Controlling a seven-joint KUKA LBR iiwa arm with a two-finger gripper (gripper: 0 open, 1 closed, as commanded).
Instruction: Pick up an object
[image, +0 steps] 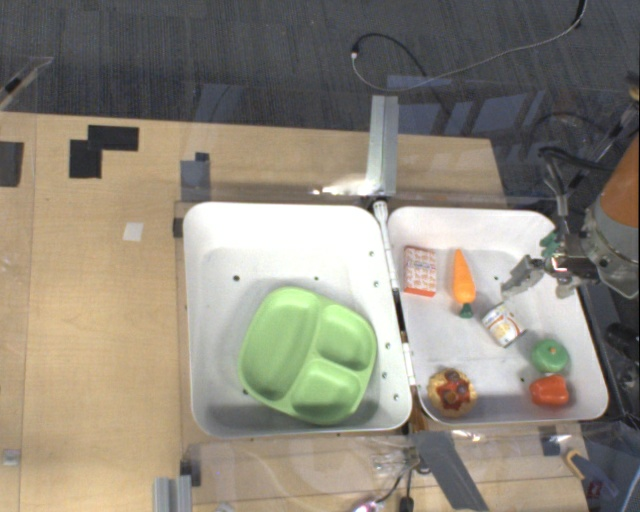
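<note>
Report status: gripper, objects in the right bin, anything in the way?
Gripper open above right bin, holding nothing. Small can just below it, carrot alongside. Nothing in the way.

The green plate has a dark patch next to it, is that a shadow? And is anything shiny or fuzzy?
Camera view: yes, the green plate casts a soft shadow on the left bin along its lower edge; a bright glare sits on the bench above the bins' top rim; the gripper and small toys look slightly blurry.
</note>
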